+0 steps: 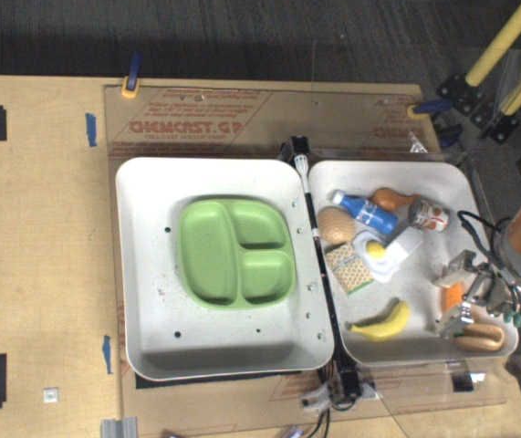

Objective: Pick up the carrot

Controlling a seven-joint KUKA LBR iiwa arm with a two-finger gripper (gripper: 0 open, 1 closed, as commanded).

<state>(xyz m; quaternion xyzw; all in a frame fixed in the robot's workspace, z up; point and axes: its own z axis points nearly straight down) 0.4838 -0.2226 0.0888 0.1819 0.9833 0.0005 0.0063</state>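
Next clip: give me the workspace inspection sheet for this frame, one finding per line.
Surface: wooden bench bearing two white bins, left bin and right bin, side by side.
Job's things: carrot, a small orange piece at the right bin's right side, right at the gripper.
Clutter: green divided plate in the left bin; in the right bin a banana, blue bottle, cracker box, hot dog bun.
Grippers: gripper low over the carrot; jaws' state unclear.
Cables: black cable looping near the wrist.
Surroundings: blue tape marks, yellow poles.
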